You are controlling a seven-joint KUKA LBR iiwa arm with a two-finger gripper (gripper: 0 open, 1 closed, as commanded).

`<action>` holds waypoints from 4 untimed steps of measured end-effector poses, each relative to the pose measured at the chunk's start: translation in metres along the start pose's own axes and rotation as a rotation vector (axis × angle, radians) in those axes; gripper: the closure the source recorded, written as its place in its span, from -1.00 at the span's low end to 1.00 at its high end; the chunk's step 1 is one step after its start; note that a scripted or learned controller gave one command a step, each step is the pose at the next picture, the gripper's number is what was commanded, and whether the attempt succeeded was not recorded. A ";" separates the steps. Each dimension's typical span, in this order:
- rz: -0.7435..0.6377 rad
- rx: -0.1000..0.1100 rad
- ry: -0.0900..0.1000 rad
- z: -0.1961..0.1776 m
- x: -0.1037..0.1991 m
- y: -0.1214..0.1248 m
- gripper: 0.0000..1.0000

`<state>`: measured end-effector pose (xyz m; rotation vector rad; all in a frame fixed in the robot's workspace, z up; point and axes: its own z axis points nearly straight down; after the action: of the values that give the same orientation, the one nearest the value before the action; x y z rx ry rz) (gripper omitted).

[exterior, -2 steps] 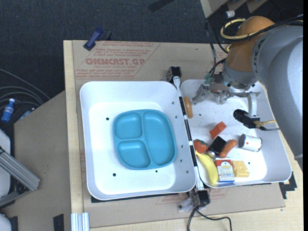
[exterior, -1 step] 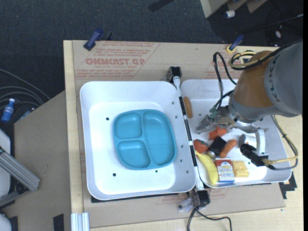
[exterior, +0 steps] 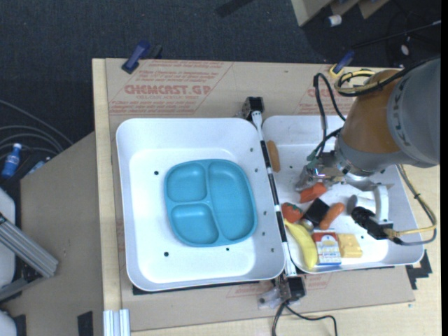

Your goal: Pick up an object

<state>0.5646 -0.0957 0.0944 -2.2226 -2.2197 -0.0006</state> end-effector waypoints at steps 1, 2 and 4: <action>-0.002 0.000 0.000 -0.090 0.034 -0.039 1.00; -0.002 -0.001 -0.001 -0.164 0.056 0.020 1.00; -0.001 -0.001 -0.002 -0.171 0.009 -0.005 1.00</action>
<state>0.5591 -0.0864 0.2650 -2.2236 -2.2221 -0.0002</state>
